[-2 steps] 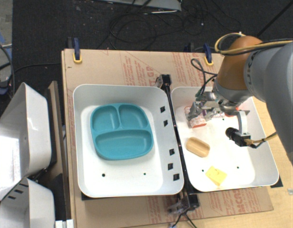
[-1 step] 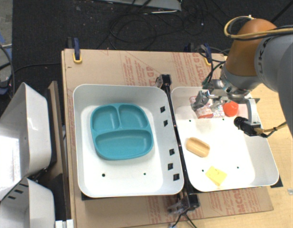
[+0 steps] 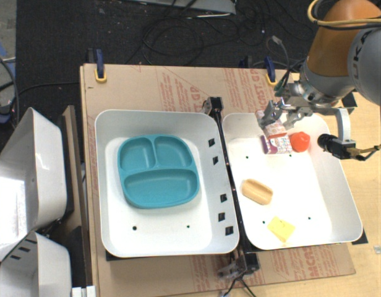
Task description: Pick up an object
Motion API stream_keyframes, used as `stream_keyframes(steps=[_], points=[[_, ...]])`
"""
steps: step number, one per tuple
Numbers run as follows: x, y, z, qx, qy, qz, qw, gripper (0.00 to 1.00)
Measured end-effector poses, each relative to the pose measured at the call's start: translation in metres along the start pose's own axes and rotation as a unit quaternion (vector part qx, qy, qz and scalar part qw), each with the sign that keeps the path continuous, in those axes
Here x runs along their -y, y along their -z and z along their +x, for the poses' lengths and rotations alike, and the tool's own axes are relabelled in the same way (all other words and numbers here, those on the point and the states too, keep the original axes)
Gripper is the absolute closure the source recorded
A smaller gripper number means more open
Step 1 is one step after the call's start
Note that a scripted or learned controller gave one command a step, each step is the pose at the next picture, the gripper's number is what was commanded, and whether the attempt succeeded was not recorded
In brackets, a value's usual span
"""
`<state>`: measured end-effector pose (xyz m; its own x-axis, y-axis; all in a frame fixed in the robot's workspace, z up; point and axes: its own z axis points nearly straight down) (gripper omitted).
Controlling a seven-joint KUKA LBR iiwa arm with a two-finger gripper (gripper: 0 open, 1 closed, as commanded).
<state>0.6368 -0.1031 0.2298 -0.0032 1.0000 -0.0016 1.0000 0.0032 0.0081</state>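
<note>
The pincer is hanging over the far left corner of the right bin, directly above a small purple-and-white carton; whether it is spread or pressed together I cannot tell. A red piece is lying just right of the carton, touching it; a tan bread roll is sitting nearer, well apart; a yellow wedge is lying by the near rim. The left bin is carrying a teal divided plate; both bins are resting on the desk.
</note>
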Motion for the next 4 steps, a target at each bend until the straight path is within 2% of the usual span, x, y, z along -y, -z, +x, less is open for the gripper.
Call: stream_keyframes(steps=[1,3,4], points=[[0.000,-0.001,0.000,0.000,0.000,0.003,1.0000,1.00],[0.041,-0.015,0.095,-0.002,0.002,0.006,1.0000,1.00],[0.064,-0.008,0.139,-0.002,0.002,0.005,1.0000,1.00]])
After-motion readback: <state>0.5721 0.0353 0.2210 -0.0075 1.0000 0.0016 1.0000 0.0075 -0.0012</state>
